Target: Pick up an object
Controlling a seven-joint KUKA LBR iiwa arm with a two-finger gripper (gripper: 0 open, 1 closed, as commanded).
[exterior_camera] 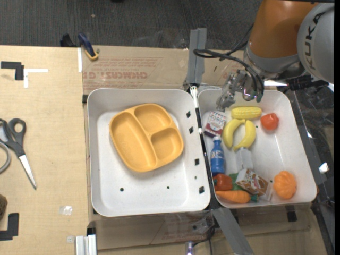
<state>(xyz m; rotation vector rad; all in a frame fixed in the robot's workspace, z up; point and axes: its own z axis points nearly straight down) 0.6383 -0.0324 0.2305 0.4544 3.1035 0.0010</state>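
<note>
My gripper (237,91) hangs over the far edge of the right bin (300,142), just behind the corn cob (246,112); nothing shows between its fingers. Below the corn lie two bananas (240,132), with a red tomato (270,121) to their right. A small white-and-red packet (215,123) and a blue bottle (217,158) lie along the bin's left wall. At the near end sit a carrot (232,196), a red pepper (223,182), a snack wrapper (253,183) and an orange fruit (285,184).
The left bin (101,190) holds a yellow divided plate (146,136). Scissors (19,147) lie on the wooden bench at far left. A cardboard sheet (133,70) lies behind the bins, and a grey bracket (195,57) stands between them.
</note>
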